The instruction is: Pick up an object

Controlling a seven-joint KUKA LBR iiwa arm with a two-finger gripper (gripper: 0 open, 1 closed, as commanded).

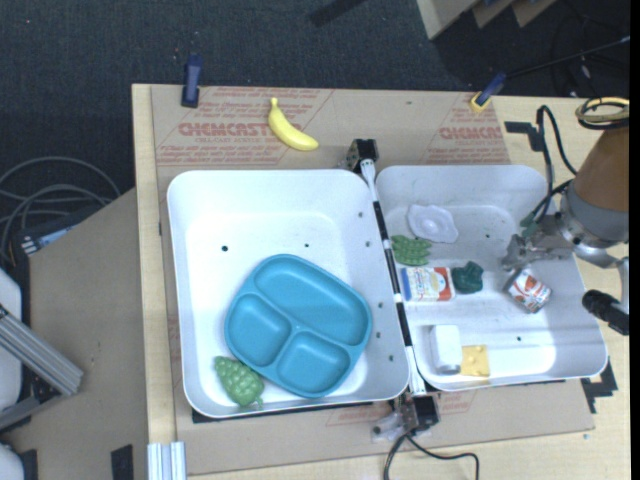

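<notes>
My gripper (522, 252) hangs over the right side of the right bin (500, 183), on the grey arm that comes in from the right edge. Just below it lies a small red and white can (529, 291), tilted on the bin floor; I cannot tell whether they touch. Further left in the same bin are a dark green object (467, 277), a white and red packet (428, 284), a light green leafy piece (408, 249) and a clear round lid (433, 223). A white block (446, 346) and a yellow piece (476, 361) sit near the bin's front.
The left bin (200, 218) holds a blue divided plate (297, 323) and a bumpy green object (238, 380) at its front corner. A yellow banana (290, 128) lies on the cardboard behind the bins. A black divider bar (385, 258) runs between the bins.
</notes>
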